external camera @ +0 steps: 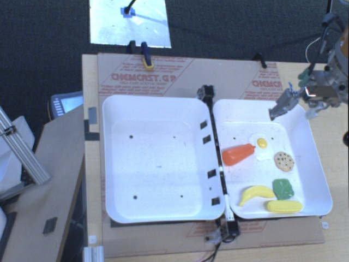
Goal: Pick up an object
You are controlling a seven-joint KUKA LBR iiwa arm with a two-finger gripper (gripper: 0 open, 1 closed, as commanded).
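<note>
White plastic made up both shallow bins on the desk, and all the candidates lay in the right-hand bin [305, 130]: an orange toy carrot [238, 154] near the divider, a fried-egg piece with a yellow yolk [262, 145] just beside its tip, a round tan cookie [283, 161], a yellow toy banana [256, 194], a green leafy piece [283, 188] and a yellow corn-like piece [284, 206] touching it at the front wall. The left-hand bin [158, 157] I left alone. My gripper [279, 109] hung above the right bin's far corner with nothing in it, though I could not tell how it was set. I judged the carrot the best target: bulky, with open floor on its near side, so I meant to descend over its thick middle, crosswise to its length. The flat egg and cookie looked hard to lift, and the front cluster risked a double grab.
</note>
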